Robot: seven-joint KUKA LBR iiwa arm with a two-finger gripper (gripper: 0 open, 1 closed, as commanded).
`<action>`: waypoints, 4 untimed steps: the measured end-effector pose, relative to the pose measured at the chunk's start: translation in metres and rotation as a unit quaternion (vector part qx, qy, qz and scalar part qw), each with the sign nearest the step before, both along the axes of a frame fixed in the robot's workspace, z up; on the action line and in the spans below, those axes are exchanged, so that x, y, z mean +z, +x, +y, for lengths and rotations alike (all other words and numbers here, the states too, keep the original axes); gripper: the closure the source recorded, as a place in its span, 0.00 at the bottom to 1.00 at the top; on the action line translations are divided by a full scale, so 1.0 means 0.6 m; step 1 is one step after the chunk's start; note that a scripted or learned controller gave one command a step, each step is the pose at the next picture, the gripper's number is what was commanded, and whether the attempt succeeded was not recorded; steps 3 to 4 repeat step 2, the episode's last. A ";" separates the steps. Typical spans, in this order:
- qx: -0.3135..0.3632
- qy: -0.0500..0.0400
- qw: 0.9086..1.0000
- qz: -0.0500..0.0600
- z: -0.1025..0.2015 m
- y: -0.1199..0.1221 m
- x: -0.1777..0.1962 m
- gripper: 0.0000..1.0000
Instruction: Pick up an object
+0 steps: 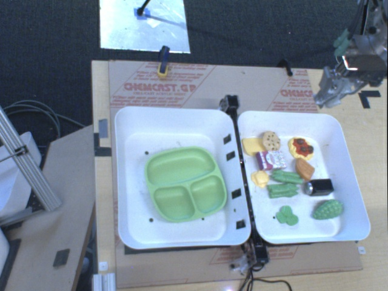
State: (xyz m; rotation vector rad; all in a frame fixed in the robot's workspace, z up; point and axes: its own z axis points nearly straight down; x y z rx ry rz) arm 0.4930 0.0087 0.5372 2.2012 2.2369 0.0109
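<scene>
The right bin (348,139) holds several toy foods: a yellow wedge (251,145), a cookie (270,140), a small pizza (302,147), a purple-and-white packet (271,160), an orange block (305,169), green beans (287,176), a green pickle (282,190), a black can (318,187), broccoli (287,216) and a bumpy green fruit (328,210). My gripper (330,94) hangs above the bench beyond the right bin's far right corner, well away from all the objects.
The left bin (130,138) holds a green divided tray (185,183). A black divider with clips (237,162) runs between the bins. A yellow-and-blue clamp (163,62) sits at the bench's far edge. A silver sheet (143,16) lies on the dark floor beyond.
</scene>
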 end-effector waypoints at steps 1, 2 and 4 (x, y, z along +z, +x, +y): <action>-0.004 -0.001 1.000 0.000 -0.011 0.000 0.016 1.00; -0.001 -0.001 1.000 -0.002 -0.011 0.001 0.034 1.00; -0.001 -0.001 1.000 -0.002 -0.011 0.001 0.034 1.00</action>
